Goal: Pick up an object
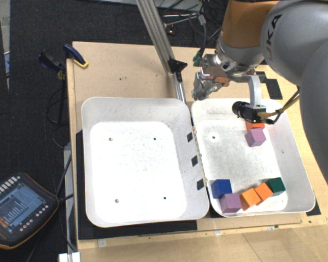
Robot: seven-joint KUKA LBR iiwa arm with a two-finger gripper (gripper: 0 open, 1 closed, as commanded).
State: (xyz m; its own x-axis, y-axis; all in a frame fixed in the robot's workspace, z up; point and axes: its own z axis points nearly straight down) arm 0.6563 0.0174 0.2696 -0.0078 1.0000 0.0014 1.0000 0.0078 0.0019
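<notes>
- My gripper [203, 88] hangs above the right bin's [295, 162] far-left corner; finger state: cannot tell.
- Nearest target: purple cube [256, 137], far-right of that bin, touching an orange block [255, 125].
- Advice: centre over the purple cube, then descend straight.

- Even, bright overhead light; both white bins [136, 162] near overexposure.
- Soft, short shadows beside the blocks below the hand [203, 89].
- Hand slightly blurred; worktop [126, 75] sharp; dark surroundings.
</notes>
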